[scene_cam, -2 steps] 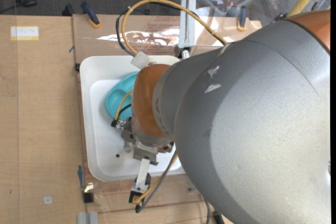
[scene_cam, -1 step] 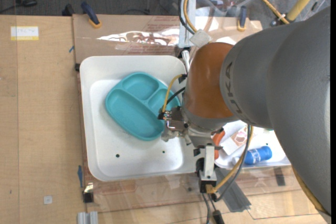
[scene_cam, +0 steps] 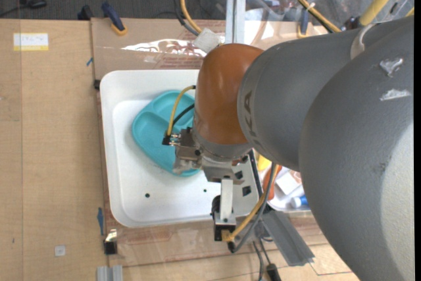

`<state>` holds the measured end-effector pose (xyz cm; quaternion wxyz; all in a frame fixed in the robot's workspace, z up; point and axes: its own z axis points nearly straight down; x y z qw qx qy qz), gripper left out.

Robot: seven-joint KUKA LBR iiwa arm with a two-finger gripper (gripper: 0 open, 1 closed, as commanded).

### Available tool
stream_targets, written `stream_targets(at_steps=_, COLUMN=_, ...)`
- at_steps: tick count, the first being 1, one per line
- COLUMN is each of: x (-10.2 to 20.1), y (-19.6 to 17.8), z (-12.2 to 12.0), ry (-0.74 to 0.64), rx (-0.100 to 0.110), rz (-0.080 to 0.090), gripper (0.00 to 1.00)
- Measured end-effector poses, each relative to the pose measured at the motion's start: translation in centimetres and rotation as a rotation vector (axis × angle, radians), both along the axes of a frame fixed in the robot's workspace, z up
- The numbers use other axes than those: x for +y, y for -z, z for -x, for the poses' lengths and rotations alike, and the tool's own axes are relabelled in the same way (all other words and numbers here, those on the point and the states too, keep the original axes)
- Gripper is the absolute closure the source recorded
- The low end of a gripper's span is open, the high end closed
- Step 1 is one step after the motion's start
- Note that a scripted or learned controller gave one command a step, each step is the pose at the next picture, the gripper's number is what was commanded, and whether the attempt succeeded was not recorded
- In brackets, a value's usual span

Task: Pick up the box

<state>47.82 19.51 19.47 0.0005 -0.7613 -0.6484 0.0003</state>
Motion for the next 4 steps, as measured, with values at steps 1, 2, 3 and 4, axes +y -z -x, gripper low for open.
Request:
stream_targets(at_steps=1, x=3.0, y=9.6, z=0.1, ry=-0.032, rx=0.006, rz=0.0, gripper=1.0)
stream_targets(at_steps=2, x=-12.1, y=-1.0, z=-0.1, ry=-0.232, rx=-0.001, rz=0.001, gripper=1.0)
stream_targets(at_steps=3, x=-5.4, y=8.0, z=0.1, ry=0.211, rx=0.005, rz=0.001, gripper=1.0)
stream_targets(at_steps=4, x=-12.4, y=1.1, z=-0.1, ry=0.212, rx=0.002, rz=0.001, gripper=1.0)
